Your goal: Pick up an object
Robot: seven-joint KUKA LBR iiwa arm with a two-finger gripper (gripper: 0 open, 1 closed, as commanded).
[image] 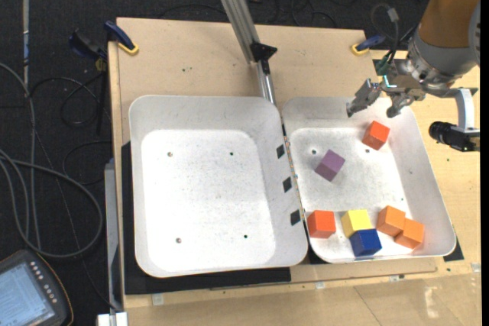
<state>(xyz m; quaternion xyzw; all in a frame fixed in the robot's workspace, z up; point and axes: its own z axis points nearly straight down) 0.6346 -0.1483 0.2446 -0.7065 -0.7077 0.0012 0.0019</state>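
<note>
My gripper (380,102) hangs over the far edge of the right bin (428,172), its two fingers spread apart with nothing between them. Just below it an orange block (376,135) lies in the bin, apart from the fingers. A purple block (330,164) sits near the bin's middle. Along the near edge lie an orange cube (322,223), a yellow cube (355,221), a blue cube (366,241) and two more orange blocks (400,225) at the near right corner.
The left bin (202,179) lies beside the right one, with a row of black clips (288,183) along the shared edge. A slanted metal pole (237,0) reaches down to the bins' far junction. Clamps (122,38) hold the board's far corners.
</note>
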